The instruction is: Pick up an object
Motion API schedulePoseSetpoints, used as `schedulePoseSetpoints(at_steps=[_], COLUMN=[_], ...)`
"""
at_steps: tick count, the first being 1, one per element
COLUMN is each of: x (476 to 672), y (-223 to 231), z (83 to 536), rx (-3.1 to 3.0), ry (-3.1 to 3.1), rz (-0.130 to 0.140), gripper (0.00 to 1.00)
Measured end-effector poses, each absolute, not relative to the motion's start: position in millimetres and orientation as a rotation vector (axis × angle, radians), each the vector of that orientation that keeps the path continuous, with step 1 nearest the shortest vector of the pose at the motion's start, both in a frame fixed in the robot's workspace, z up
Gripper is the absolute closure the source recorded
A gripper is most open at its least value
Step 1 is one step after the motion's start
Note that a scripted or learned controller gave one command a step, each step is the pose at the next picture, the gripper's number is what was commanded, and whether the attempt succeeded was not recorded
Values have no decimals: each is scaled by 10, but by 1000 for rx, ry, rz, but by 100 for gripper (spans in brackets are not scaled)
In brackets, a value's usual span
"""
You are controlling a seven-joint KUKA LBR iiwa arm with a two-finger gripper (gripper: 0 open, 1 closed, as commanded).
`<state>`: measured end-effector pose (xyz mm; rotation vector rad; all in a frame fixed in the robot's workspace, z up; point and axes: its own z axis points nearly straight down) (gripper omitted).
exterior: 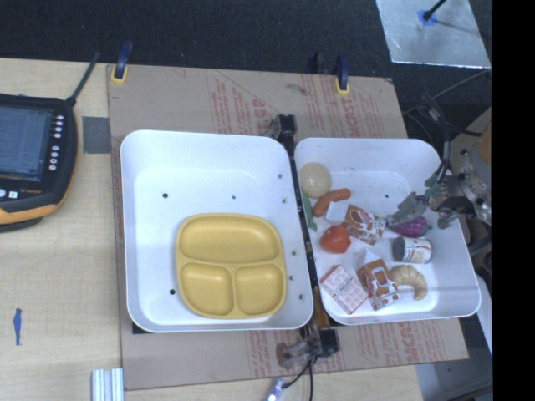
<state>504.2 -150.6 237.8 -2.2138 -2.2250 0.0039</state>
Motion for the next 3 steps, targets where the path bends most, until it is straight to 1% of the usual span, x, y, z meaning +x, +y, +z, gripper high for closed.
schedulePoseSetpoints(at_steps=[1, 2, 3], x=[5302, 5554, 5543], y=[-2121, -2036, -2040], z=[1277, 1081, 1171], rx=[-2214, -2228, -2220], ry=[-2224, -2236, -2237], rz=[7, -5, 0], gripper=[0, 0, 100])
